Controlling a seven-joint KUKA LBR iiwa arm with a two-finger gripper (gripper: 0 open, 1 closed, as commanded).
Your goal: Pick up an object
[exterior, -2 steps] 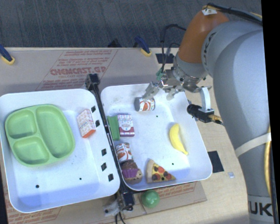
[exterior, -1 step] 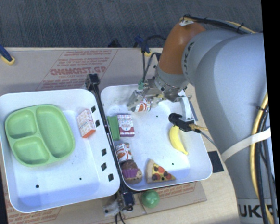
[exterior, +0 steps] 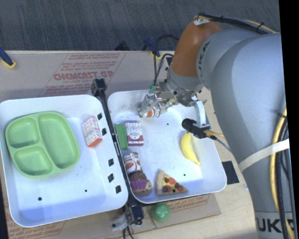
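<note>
The claw (exterior: 149, 107) grips a small can (exterior: 152, 112).

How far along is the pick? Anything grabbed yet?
Done: the arm has reached into the right bin, with the gripper near its back edge. In hand: a small orange-and-white object sits right at the gripper, but a grasp cannot be confirmed. Left: lifting it clear. The banana, pizza slice and red-and-white box lie untouched.

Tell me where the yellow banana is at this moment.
The yellow banana lies in the right white bin, near its right wall, above and to the right of the triangular pizza slice toy.
</note>
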